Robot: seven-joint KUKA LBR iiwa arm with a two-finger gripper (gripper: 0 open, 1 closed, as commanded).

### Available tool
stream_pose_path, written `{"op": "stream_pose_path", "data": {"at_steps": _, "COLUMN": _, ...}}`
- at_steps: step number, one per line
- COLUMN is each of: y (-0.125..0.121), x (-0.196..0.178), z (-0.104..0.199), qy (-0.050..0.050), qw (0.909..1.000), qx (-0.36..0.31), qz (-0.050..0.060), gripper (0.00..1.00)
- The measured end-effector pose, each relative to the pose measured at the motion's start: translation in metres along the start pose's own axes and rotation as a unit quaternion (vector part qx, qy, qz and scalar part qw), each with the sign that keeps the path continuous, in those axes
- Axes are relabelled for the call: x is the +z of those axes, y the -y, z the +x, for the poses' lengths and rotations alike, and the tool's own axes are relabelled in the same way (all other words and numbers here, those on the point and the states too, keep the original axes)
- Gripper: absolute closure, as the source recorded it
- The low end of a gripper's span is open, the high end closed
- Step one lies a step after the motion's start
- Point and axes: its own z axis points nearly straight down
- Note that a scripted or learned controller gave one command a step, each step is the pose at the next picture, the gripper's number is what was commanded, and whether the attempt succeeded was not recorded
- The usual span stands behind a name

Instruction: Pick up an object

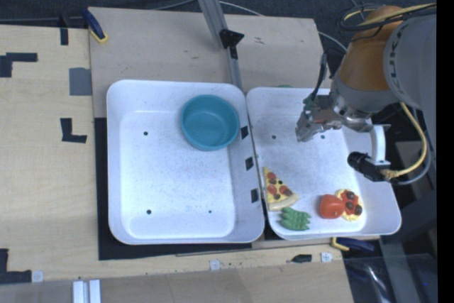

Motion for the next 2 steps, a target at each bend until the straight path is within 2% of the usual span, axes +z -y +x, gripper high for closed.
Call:
{"op": "stream_pose_path", "data": {"at_steps": 1, "y": -0.002, "x": -0.062, "z": 0.001, "qy": 0.000, "qw": 1.0000, "qx": 0.000, "qz": -0.001, "gripper": 1.00}}
{"op": "stream_pose_path", "data": {"at_steps": 2, "y": -0.003, "x": -0.078, "z": 0.001, "qy": 0.000, "qw": 1.0000, "qx": 0.000, "qz": 0.001, "gripper": 1.00}}
